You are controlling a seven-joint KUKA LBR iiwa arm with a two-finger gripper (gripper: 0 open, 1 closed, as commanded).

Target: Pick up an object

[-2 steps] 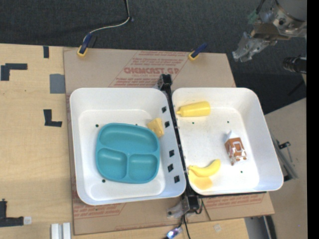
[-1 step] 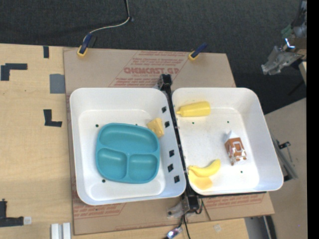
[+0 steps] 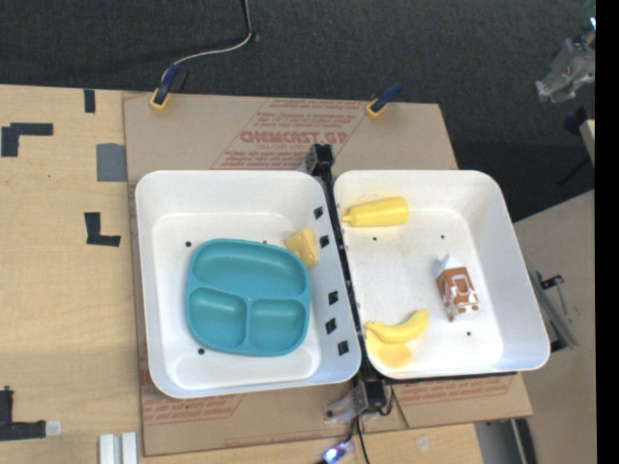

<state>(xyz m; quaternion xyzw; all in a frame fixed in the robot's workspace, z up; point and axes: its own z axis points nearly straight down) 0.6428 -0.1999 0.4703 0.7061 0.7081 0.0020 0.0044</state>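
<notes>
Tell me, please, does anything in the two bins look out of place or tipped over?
Mostly no. The small brown-and-white bottle in the right bin lies on its side, as does the yellow bottle. A yellow wedge leans against the teal divided plate in the left bin. Nothing looks spilled or broken.

Even bright overhead light; soft shadows inside bins (image 3: 155, 211); mild overall blur, no strong glare.

My bench, as it lies under me.
The wooden bench (image 3: 58, 288) carries a brown cardboard sheet (image 3: 290, 133), held at its far edge by two yellow-and-blue clamps (image 3: 162, 96). On the sheet sit two white bins, left bin (image 3: 155, 259) and right bin (image 3: 503, 249), touching side by side.
</notes>
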